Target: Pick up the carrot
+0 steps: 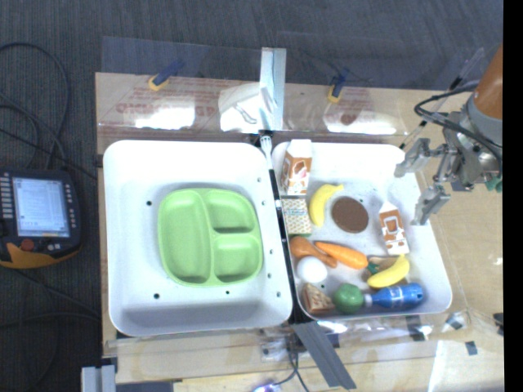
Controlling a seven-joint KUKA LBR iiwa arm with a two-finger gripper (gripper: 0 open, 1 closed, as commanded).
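Camera view: the grey two-finger gripper sits at the right rim of the right-hand shallow white bin, fingers spread wide with nothing between them. The orange tapered toy carrot lies flat near the middle of that bin, well apart from the gripper, long axis running left-right with a slight downward tilt to the right. It's crowded: a white egg-shaped piece just below its left end, a brown round disc just above, a yellow plastic banana off its right tip, a small orange-and-white carton up and to the right. The left-hand white bin only carries the green divided plastic tray, not relevant. My read: step in hand is the approach. I'd come in over the carrot's mid-body, rotate the wrist so the fingers close across the short axis, and drop between disc and egg. Main risk, I think, is clipping the egg or banana on descent, or pinching too near the thin tip and having it slip out.
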